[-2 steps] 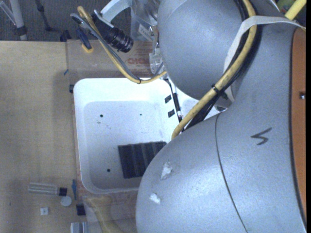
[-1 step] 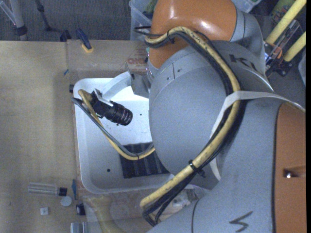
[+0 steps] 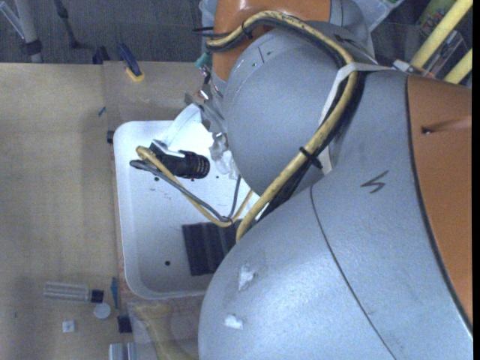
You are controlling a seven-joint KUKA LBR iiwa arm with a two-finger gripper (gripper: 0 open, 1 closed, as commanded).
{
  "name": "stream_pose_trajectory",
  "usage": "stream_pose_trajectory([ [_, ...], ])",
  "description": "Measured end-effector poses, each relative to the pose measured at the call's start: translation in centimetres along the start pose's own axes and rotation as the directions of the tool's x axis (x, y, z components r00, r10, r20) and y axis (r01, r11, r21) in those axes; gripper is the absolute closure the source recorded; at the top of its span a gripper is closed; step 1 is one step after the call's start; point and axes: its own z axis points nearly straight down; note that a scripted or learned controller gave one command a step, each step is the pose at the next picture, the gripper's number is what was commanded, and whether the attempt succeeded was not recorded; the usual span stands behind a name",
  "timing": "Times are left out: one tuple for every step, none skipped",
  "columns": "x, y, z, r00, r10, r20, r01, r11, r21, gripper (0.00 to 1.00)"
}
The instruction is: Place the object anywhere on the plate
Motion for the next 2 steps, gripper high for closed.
stream_pose_trajectory([
  [4.2,2.6,-8.8,0.948,0.319,-0.010,-0.319,0.948,-0.002,1.00],
  [-1.1,-0.6,-11.8,0.993,0.121,-0.002,-0.121,0.993,-0.001,1.00],
])
